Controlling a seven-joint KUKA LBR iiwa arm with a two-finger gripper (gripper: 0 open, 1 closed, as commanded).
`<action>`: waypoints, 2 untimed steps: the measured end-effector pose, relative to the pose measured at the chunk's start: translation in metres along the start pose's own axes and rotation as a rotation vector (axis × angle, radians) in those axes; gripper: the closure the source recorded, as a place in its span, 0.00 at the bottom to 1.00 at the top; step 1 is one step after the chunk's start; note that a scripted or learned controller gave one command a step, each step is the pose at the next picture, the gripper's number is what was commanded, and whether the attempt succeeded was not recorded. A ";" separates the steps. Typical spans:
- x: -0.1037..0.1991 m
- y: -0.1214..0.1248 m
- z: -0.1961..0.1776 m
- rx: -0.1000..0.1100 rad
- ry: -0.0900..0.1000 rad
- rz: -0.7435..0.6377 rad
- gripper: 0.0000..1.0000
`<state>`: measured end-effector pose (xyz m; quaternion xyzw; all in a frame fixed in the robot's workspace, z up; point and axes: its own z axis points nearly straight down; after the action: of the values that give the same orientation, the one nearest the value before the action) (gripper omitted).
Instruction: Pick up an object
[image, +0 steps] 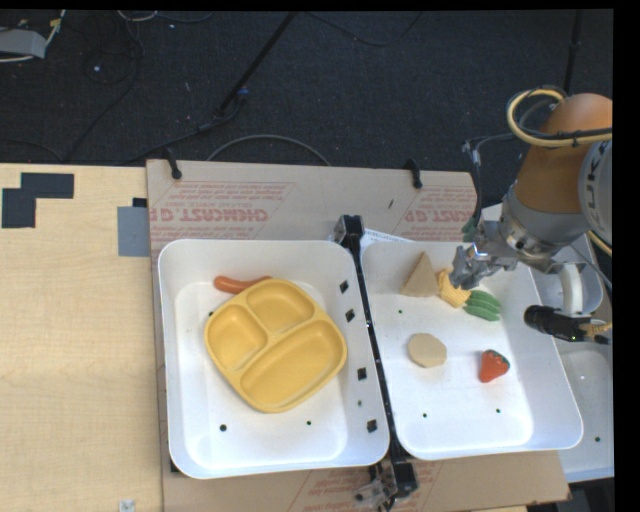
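Corn cob, yellow with green husk, right bin at 12 o'clock | end effector over its yellow end, grip state cannot tell | strawberry at 4 o'clock | yellow divided tray in left bin

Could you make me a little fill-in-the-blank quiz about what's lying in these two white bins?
1. The yellow divided tray lies in the ____ bin.
2. The red strawberry lies in the ____ bin.
3. The gripper is down over a toy that is yellow and ____.
4. The thing peeking from behind the tray is colored ____.

Missing words: left; right; green; orange
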<state>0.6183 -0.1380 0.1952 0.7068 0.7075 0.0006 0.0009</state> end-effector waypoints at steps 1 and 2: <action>-0.001 0.000 -0.032 0.001 0.000 0.000 1.00; 0.051 -0.002 -0.042 0.005 0.003 -0.003 1.00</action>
<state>0.6158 -0.0869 0.2367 0.7056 0.7086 -0.0001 -0.0019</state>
